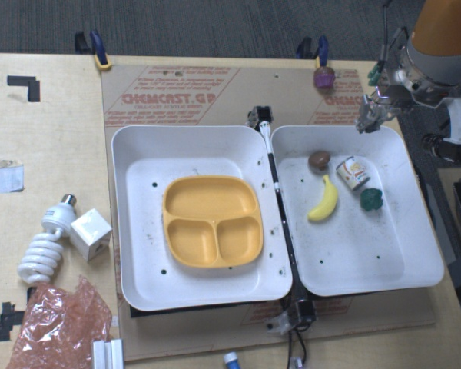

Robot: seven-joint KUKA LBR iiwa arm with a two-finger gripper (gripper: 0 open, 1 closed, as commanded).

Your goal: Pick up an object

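Left bin (131, 206) at frame centre-left holds a yellow tray (213, 221). In the right bin (415, 237): a brown ball (319, 160), banana (324, 200), can (353, 173), green piece (371, 199). The gripper (369, 119) hovers at upper right, its grasp impossible to tell; the approach is under way, and descending onto 1 object comes next

Red letters on the brown sheet (177, 91) behind the left white bin (138, 152) say "CHEMCAST GP". The same red print repeats on the sheet further right, too small to read.
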